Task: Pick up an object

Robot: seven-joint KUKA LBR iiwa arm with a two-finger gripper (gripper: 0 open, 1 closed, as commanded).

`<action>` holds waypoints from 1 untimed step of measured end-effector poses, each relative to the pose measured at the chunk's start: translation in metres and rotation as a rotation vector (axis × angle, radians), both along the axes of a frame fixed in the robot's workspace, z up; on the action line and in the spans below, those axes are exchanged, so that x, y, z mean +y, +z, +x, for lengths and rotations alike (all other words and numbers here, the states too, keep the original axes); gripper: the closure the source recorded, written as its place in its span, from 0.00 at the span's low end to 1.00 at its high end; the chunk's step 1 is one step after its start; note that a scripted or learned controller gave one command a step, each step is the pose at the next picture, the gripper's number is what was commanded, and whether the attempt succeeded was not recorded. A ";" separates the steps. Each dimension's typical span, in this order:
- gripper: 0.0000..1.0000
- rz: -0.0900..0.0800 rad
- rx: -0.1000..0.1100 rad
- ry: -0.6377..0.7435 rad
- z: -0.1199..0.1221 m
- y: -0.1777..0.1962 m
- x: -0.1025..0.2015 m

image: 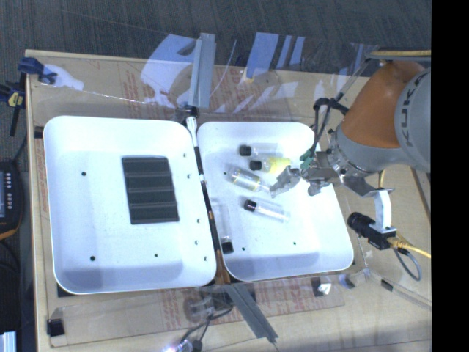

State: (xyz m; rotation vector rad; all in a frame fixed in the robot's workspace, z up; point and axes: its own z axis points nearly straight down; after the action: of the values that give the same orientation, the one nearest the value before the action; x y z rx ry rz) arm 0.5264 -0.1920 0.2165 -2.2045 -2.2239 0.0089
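Note:
My gripper [300,184] hangs low over the right-hand part of the right bin [322,251]. Its two grey fingers [283,184] stand apart, open, and I see nothing between them. Just left of it and farther back lies a yellow object [277,165]. Two small black-capped pieces [245,151] [255,165] sit beside that. A clear tube [242,178] lies left of the fingers, and another clear tube with a dark end [264,209] lies just in front of them. A third clear tube [223,231] rests along the bin's left wall.
The left bin [73,255] holds a black ribbed block [150,189] near its middle. A ridge [201,189] separates the two bins. The arm's orange band [374,108] rises over the right bin's far right corner.

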 end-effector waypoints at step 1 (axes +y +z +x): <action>0.00 0.000 -0.003 0.107 0.040 -0.129 0.000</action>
State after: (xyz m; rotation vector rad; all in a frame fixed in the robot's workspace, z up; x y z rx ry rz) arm 0.5662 -0.1917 0.0872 -2.0847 -2.3404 0.0069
